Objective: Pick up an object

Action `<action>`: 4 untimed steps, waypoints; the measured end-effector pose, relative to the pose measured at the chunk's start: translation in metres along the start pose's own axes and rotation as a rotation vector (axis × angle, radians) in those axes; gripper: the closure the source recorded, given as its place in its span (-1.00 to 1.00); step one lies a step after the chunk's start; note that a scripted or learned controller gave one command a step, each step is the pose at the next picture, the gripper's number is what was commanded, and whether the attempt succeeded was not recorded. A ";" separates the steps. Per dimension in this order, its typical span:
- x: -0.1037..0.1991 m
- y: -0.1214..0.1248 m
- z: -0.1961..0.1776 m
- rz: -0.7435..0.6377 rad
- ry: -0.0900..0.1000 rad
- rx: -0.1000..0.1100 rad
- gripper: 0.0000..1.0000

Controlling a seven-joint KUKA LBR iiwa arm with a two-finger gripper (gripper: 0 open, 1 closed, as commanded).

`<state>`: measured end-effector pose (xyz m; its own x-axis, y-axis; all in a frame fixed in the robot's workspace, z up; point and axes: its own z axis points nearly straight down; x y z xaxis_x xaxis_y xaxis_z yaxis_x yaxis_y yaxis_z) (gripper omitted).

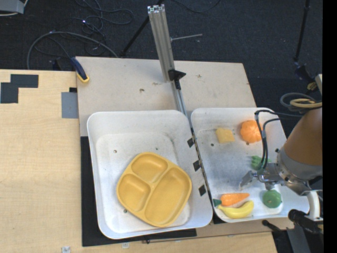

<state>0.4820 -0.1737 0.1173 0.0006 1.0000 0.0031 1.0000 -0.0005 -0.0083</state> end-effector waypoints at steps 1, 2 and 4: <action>-0.002 0.002 0.023 0.000 0.001 -0.007 -1.00; 0.002 0.004 0.012 -0.001 0.011 -0.010 1.00; 0.004 0.009 -0.073 -0.002 -0.003 -0.010 1.00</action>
<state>0.4912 -0.1698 0.1900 -0.0014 1.0000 -0.0004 1.0000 0.0014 0.0022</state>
